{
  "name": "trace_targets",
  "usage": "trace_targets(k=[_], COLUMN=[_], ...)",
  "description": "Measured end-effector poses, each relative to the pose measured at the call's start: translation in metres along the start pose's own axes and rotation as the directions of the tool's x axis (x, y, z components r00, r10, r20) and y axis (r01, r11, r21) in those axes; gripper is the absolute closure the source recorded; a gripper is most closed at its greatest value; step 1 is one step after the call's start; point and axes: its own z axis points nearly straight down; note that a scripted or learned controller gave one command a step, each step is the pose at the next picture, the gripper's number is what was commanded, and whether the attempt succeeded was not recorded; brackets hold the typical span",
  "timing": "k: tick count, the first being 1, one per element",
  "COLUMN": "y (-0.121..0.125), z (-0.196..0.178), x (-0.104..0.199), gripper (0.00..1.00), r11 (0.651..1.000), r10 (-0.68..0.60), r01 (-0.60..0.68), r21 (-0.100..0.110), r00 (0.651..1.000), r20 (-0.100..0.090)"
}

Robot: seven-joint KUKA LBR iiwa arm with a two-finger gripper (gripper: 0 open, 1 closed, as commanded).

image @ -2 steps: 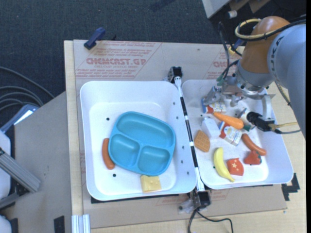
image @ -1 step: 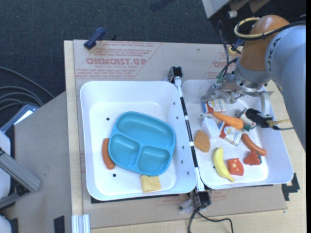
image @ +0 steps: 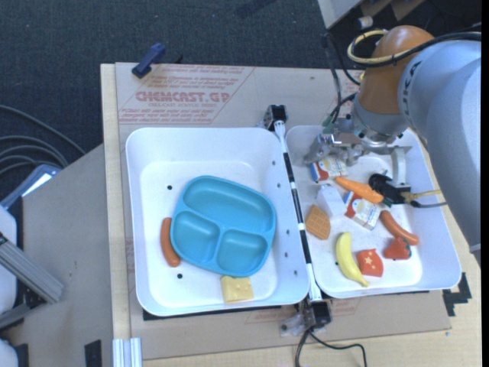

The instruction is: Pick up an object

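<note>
- Left shallow white bin [image: 145, 205]: blue three-section plastic tray [image: 222, 225], orange sausage [image: 169, 242] beside it, yellow cheese block [image: 237, 288] below
- Right white bin [image: 435, 270]: round waffle [image: 317, 222], yellow banana [image: 348, 257], orange carrot [image: 359, 189], red strawberry piece [image: 370, 262]
- Jaws [image: 348, 150] low over the right bin's far end, state impossible to tell

The scene is evenly and fairly brightly lit from above, with a cool, slightly bluish cast. The two white bins [image: 145, 205] come close to overexposed, their inner walls nearly washed out, while the dark floor [image: 69, 21] at the top stays dim and grainy. Shadows are soft and short (the blue tray [image: 222, 225] casts only a faint rim of shade). The grey arm [image: 451, 113] at the right is large and soft-edged, out of focus. Fine detail on the small objects is smeared.
</note>
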Motion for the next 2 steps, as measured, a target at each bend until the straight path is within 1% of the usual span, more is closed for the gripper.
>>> trace_targets(k=[1, 2], y=[0.000, -0.033], z=[-0.010, -0.129], x=[0.000, 0.041], gripper=[1.00, 1.00], r11=[1.000, 1.000], r10=[0.000, 0.000], r01=[0.000, 0.000], r21=[-0.001, -0.003], r00=[1.000, 1.000], r20=[0.000, 0.001])
